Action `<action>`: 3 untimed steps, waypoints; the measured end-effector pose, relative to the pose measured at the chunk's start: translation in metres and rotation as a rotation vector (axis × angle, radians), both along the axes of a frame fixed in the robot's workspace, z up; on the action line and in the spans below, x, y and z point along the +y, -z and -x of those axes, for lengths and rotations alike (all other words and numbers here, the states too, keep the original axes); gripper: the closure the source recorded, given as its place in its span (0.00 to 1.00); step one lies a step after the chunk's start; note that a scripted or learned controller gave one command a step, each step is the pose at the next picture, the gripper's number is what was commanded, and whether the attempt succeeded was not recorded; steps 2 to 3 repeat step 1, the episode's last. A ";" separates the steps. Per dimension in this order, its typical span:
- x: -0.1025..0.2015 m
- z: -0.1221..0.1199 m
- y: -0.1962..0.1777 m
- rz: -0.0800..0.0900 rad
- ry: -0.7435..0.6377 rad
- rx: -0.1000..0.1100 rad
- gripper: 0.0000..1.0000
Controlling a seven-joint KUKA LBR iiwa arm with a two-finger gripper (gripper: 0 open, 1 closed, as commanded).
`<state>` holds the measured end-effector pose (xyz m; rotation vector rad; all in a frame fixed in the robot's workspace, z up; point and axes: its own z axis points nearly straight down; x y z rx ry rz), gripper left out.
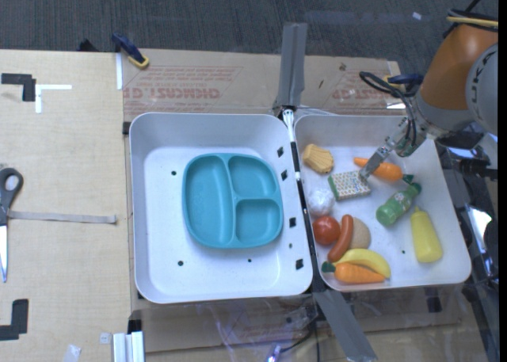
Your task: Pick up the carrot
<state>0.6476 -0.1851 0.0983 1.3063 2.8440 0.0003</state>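
From above, we see two carrots in the right bin (444,194): one carrot (383,169) by the gripper (386,154), whose closure we cannot tell, and a second carrot (360,273) under the banana (365,259).

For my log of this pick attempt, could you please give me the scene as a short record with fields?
left bin: holds a teal divided plate
right bin: toy foods
carrots: one at the gripper, another at the front beside the banana
gripper: low over the rear carrot, touching or nearly so; grasp unclear
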 end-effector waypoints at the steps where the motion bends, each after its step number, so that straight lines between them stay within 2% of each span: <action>1: 0.001 -0.002 -0.011 0.003 -0.004 -0.005 1.00; 3: 0.001 -0.002 -0.011 0.003 -0.004 -0.005 1.00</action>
